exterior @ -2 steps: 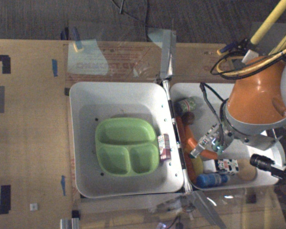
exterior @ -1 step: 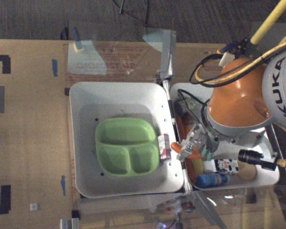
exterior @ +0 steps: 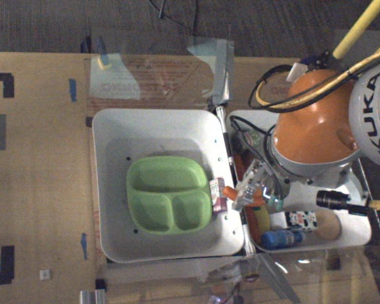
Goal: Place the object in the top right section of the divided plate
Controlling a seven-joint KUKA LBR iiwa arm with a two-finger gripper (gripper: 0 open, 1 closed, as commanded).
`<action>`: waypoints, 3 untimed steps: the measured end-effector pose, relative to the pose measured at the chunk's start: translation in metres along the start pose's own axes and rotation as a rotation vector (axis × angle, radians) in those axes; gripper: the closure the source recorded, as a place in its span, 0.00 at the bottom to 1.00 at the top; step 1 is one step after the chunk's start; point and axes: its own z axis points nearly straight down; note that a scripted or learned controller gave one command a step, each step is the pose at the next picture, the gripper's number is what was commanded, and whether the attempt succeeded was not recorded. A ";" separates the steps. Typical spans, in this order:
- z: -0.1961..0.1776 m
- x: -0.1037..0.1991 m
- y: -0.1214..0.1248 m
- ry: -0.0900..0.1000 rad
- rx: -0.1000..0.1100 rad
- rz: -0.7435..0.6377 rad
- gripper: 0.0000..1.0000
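Note:
A green divided plate (exterior: 170, 194) lies in the left white bin (exterior: 114, 170), with one wide section at its far side and two small ones at its near side. My gripper (exterior: 239, 194) hangs over the wall between the two bins, just right of the plate's right rim. A small pink-and-white object (exterior: 216, 191) sits at the plate's right edge, next to the gripper tip. An orange piece (exterior: 230, 192) shows beside it, right against the gripper. Whether either is held is hidden by the wrist.
The right bin (exterior: 361, 233) holds a blue bottle (exterior: 281, 239), a black-and-white carton (exterior: 302, 220), a tan rounded object (exterior: 330, 225) and a yellow-and-red item (exterior: 261, 218). The arm's orange band (exterior: 313, 119) covers much of that bin. A clear plastic sheet (exterior: 152, 75) lies behind the left bin.

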 end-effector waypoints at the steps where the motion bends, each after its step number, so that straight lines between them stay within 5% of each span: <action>1: 0.007 -0.041 -0.004 0.000 0.000 -0.074 1.00; 2: -0.011 -0.014 -0.029 0.004 0.001 -0.205 1.00; 3: 0.017 -0.007 -0.016 0.004 0.000 -0.525 1.00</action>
